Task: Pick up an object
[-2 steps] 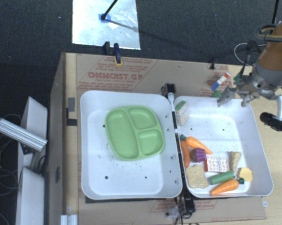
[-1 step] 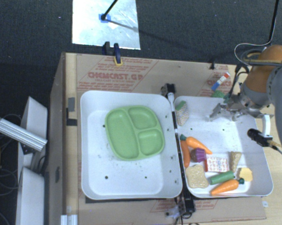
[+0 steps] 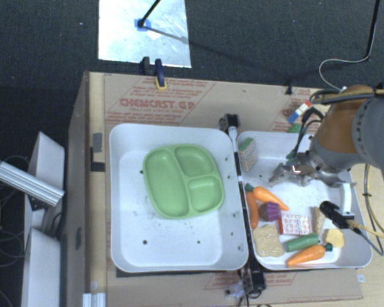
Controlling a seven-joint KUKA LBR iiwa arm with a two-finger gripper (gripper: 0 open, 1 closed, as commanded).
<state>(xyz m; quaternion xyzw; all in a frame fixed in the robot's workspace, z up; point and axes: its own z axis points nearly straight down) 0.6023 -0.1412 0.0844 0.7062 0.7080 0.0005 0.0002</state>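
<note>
Looking left to right across the surface (image 3: 156,95):
Left bin (image 3: 123,242): well left of the fingers, white and shallow, touching the right bin along a middle seam.
Green plate (image 3: 181,181): lies flat in the left bin, three compartments, well apart from the fingers.
Right bin (image 3: 268,146): white, holds the toy food; the arm reaches into it from the right.
Long carrot (image 3: 251,210): left and below the fingers, lying along the bin's left wall.
Upper carrot (image 3: 270,196): just below the fingers, slanting, apart from them.
Purple piece (image 3: 270,211): below the fingers, touching the upper carrot's underside.
Bread slice (image 3: 268,240): well below the fingers, near the front wall.
Fingers (image 3: 293,174): grey, over the bare upper part of the right bin, nothing seen between them; whether spread or closed I cannot tell.
Patterned packet (image 3: 296,224): below the fingers, right of the purple piece.
Green stick (image 3: 301,242): below the packet.
Lower carrot (image 3: 307,254): lowest, by the front wall.
Yellow piece (image 3: 334,237): below and right of the fingers.
</note>
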